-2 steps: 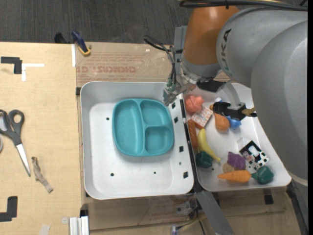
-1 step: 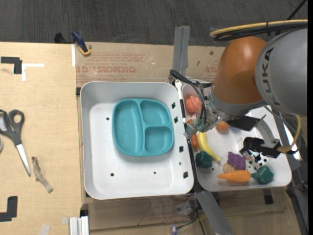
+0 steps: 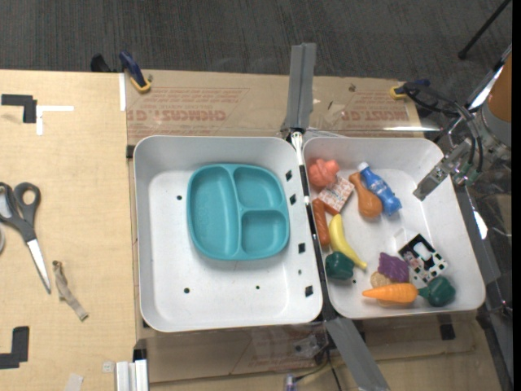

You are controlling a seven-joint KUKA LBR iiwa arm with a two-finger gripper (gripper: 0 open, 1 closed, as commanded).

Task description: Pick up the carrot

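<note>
One carrot point(image 3: 391, 294), two bins point(image 3: 155, 243)

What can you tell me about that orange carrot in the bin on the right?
The carrot is a small orange toy, smooth like plastic, tapering to a point on its left end. It lies flat along the near edge of the right bin, its thick end against a dark green item, with a purple piece just behind it.

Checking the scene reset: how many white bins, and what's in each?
2. Left shallow white bin holds a teal plastic divided plate. Right shallow white bin holds the toy pile, orange plastic carrot near its front edge.
</note>
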